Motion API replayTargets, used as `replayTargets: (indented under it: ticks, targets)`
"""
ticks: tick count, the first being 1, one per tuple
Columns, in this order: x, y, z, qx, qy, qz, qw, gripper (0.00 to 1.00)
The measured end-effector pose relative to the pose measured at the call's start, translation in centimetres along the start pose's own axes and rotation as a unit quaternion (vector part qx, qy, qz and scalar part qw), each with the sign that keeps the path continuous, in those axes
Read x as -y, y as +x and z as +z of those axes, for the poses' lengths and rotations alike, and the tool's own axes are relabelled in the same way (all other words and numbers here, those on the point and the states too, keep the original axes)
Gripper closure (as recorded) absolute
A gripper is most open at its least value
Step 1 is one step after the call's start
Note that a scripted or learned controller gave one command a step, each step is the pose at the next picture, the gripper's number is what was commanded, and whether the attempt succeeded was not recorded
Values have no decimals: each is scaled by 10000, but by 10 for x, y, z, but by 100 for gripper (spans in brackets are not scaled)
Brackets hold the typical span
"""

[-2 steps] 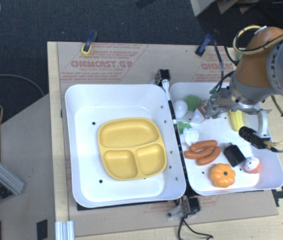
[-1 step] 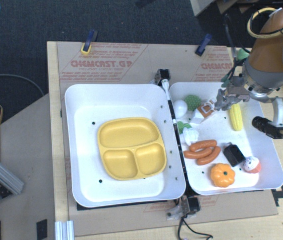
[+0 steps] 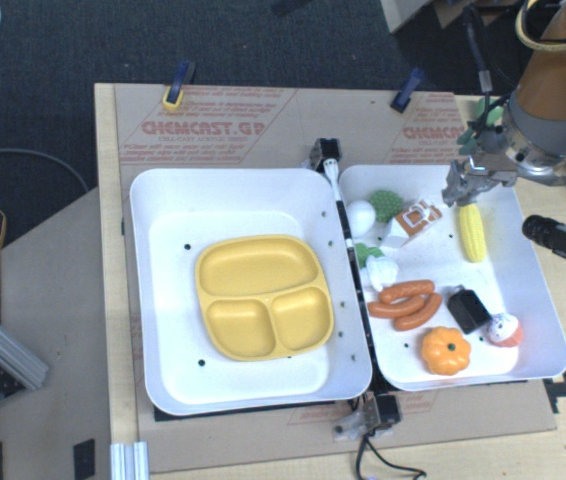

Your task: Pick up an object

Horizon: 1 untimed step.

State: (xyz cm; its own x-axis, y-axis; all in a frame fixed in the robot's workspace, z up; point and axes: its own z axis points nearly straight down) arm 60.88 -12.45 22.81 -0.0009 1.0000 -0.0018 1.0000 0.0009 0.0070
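Claw [image 3: 466, 190] hovers just above the yellow corn cob [image 3: 473, 232] in the right bin [image 3: 543, 298], finger state unclear.

I count two white bins [image 3: 153, 268], one yellow divided plate [image 3: 261, 296], two sausages [image 3: 405, 303], one corn cob [image 3: 472, 231], one orange pumpkin [image 3: 445, 351], one broccoli piece [image 3: 386, 204] and one black block [image 3: 467, 309].
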Motion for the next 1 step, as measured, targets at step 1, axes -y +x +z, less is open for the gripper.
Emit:
replayTargets:
  ticks: [1]
  targets:
    - [24, 48, -9, -24, 46, -22, 10000, 100]
